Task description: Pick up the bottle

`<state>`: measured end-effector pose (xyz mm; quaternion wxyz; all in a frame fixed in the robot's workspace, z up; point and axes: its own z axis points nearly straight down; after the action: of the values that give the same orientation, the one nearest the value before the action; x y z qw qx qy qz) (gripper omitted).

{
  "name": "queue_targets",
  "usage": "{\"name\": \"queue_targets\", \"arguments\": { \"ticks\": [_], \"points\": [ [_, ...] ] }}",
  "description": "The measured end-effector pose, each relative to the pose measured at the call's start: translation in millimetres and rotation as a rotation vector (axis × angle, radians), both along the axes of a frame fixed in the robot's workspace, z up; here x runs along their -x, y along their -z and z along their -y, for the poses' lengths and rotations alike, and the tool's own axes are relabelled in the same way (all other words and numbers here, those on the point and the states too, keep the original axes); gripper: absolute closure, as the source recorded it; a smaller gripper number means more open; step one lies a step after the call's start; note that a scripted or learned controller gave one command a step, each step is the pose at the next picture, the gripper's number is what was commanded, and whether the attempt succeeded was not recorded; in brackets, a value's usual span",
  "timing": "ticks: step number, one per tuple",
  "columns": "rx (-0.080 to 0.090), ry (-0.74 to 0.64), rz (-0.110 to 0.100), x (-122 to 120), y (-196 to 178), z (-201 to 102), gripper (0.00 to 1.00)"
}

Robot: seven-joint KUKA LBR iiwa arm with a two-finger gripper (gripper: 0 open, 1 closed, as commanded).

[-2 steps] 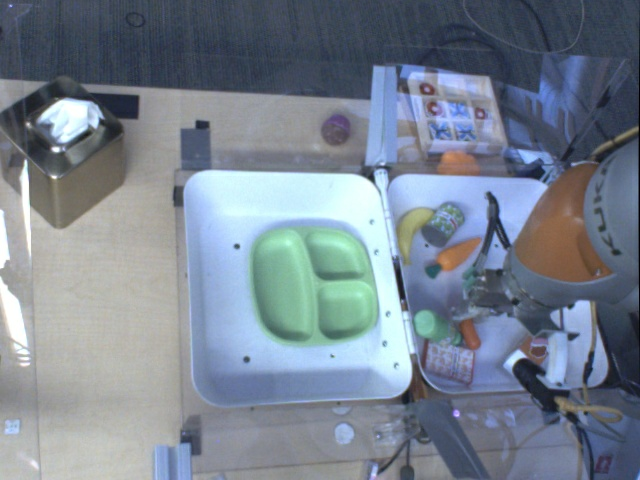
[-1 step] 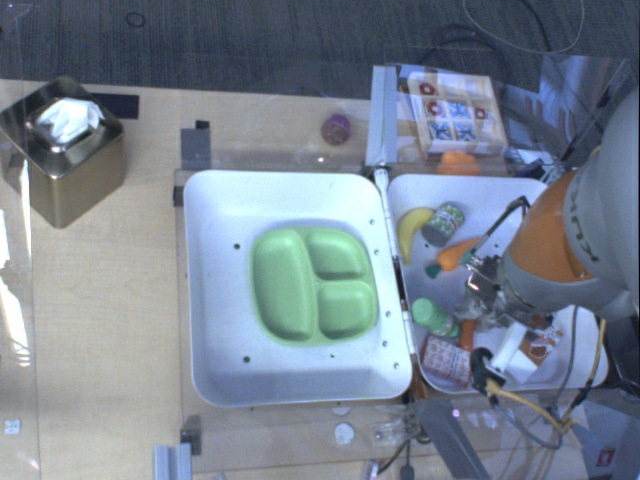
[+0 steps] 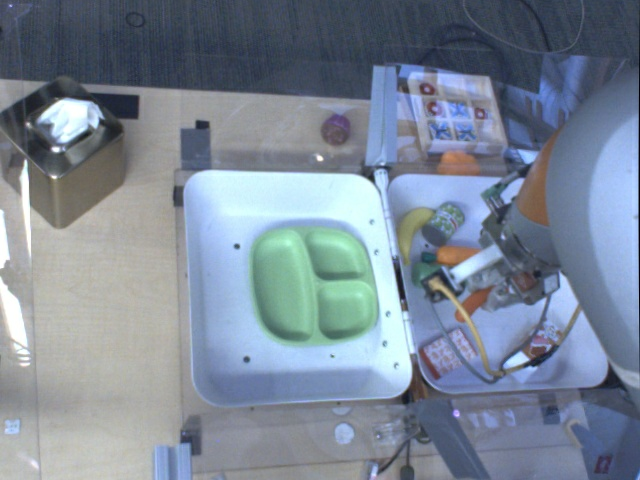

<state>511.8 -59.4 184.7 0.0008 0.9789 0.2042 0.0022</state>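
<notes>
A grey robot arm with an orange band reaches into the right-hand white bin, its hand lowered among a cluster of small items near the bin's left wall; how far the hand is open, and whether it has hold of anything, cannot be told, because cables and the wrist cover it. The bottle, a small rounded container with a green-and-white label and a dark cap end, lies on its side in the upper left part of that bin, touching a yellow banana and just above the hand. Any print on the label is too small to read. An orange, carrot-shaped piece lies beside the hand, and a flat red-and-white packet rests lower in the same bin, its lettering illegible. A yellow cable loops across the bin floor. Left of that bin, the second white bin carries a smooth, pale green plate with three compartments. Beyond the right-hand bin, a flat box printed with red and blue tile patterns lies on the surface. Far to the left of both bins, a brass-coloured metal box holding crumpled white tissue stands on the pale wooden surface.
</notes>
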Motion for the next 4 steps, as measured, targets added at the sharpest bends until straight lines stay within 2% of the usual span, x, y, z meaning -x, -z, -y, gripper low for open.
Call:
{"name": "queue_targets", "arguments": {
  "ticks": [1, 2, 3, 4],
  "points": [
    [0.0, 0.038, 0.001, 16.4, -114.0, 23.5, 1.0],
    [-0.001, 0.2, 0.0, 22.9, -110.3, 40.4, 1.0],
    [0.0, 0.204, 0.001, 23.3, -151.5, 89.1, 1.0],
    [0.0, -0.166, -0.003, 16.3, -43.2, 89.7, 1.0]
  ]
}}
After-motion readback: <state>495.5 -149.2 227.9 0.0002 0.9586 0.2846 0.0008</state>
